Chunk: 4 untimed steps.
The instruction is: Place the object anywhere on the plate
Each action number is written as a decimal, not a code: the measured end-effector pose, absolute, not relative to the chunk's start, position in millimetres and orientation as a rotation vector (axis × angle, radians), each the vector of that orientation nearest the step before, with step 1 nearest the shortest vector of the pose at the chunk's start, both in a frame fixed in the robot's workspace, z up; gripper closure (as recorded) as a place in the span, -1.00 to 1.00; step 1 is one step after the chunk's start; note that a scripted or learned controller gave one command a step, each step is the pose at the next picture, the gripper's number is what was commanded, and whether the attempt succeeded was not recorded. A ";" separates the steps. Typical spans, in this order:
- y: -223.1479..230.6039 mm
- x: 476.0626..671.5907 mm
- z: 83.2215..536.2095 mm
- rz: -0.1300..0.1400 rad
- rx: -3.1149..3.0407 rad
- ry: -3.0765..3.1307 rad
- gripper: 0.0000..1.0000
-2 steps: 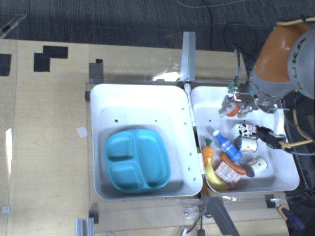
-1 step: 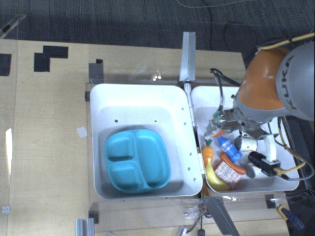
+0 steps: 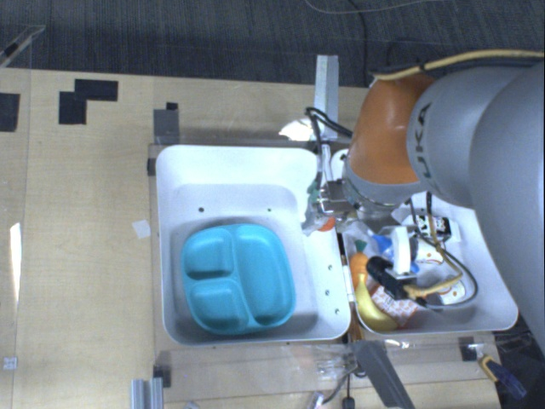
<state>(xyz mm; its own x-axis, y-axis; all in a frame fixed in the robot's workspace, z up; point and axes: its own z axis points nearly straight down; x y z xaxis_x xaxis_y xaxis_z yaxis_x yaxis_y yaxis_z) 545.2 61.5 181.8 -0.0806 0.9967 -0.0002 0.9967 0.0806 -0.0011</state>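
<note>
A blue plate (image 3: 238, 277) with three compartments lies flat in the left white bin (image 3: 230, 173), toward that bin's front left corner. Nothing rests on it.

The objects sit in the right white bin (image 3: 494, 301), well apart from the plate and across the wall where the two bins meet. A yellow banana (image 3: 372, 309) curves along the front left corner of that bin. Just above it is a small orange object (image 3: 358, 267), and beside that a blue and white item (image 3: 400, 247); a dark handle-like piece (image 3: 387, 275) lies across the pile. The things are crowded together and partly hidden, so their exact shapes are hard to tell.

The grey arm (image 3: 485, 135) with its orange band (image 3: 387, 135) reaches in from the right and hangs over the divide between the bins. The gripper (image 3: 324, 207) is at the inner edge of the left bin, near a small reddish bit. I cannot tell how its grip stands, nor whether it has hold of anything
</note>
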 end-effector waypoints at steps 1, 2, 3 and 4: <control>131.2 509.7 196.2 0.003 -1.980 -2.438 1.00; 120.1 501.6 139.6 0.006 -2.120 -2.314 1.00; 120.0 501.7 139.9 0.005 -2.121 -2.314 -1.00; 128.1 532.1 105.3 0.006 -2.158 -2.276 -1.00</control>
<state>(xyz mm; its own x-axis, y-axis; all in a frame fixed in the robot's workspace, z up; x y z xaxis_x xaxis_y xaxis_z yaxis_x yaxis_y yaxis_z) 532.1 128.1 105.3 -0.0535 0.9986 0.0008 0.9985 0.0535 -0.0065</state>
